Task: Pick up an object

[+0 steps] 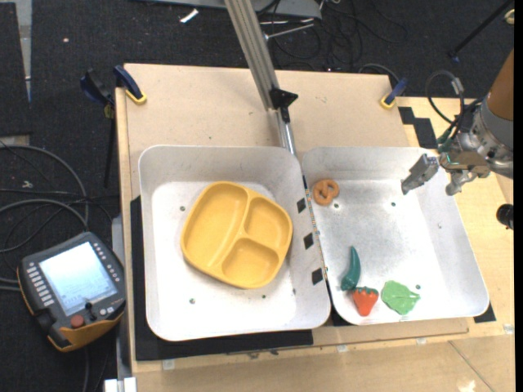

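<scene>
The gripper (437, 174) hangs over the far right corner of the right bin (458, 243), its fingers spread apart with nothing between them. Well apart from it, a small pretzel (325, 191) lies by that bin's far left edge. At the near edge sit a teal pepper (351, 269), a red strawberry (365, 300) and a green leaf (400, 297), close together. The left bin (163, 219) bears a yellow divided plate (237, 233).
</scene>
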`<state>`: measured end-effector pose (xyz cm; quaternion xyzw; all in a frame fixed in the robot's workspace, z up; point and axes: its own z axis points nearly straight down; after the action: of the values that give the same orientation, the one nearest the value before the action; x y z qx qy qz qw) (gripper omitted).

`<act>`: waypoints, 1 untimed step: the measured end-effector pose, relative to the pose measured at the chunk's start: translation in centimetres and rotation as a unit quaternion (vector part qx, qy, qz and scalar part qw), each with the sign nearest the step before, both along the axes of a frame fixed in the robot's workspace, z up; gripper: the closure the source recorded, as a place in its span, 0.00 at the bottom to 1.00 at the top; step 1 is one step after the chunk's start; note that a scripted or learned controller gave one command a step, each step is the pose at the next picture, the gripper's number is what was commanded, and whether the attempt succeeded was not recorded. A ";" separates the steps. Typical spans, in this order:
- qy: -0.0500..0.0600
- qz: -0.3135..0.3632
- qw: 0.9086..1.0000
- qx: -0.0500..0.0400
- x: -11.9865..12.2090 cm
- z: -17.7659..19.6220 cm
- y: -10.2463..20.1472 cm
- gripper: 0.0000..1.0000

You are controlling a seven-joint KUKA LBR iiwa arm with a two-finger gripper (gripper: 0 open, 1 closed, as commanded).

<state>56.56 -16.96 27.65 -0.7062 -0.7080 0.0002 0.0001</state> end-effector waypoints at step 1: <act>0.000 0.000 1.000 0.000 0.0 0.0 0.0 0.00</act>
<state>56.56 -16.96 27.65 -0.7064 -0.7079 0.0002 0.0000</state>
